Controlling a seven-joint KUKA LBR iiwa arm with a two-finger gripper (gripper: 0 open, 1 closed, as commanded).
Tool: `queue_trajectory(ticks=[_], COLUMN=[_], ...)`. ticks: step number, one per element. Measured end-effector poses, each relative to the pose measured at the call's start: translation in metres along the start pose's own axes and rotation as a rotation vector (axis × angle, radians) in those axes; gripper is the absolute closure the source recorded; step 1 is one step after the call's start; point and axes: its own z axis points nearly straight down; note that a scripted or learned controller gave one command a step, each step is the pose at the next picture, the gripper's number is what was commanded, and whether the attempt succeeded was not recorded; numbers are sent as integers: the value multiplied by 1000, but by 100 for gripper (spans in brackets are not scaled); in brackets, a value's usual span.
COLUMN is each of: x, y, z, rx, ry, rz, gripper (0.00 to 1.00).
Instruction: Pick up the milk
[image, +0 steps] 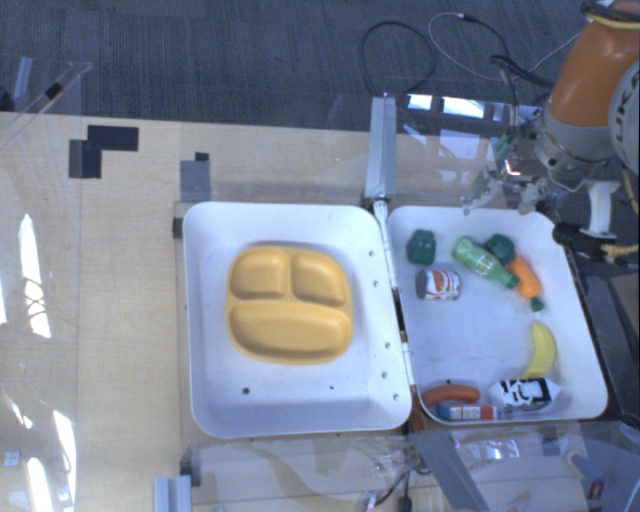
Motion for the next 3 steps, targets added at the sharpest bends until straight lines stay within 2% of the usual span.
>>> queue_trajectory(ticks=[1,2,3], x=[40,36,15], y=[-27,-79,-71], z=[102,143,132], rx=[2,-4,-1], ry=[0,1,0], rz=[56,85,7], gripper=[0,0,0])
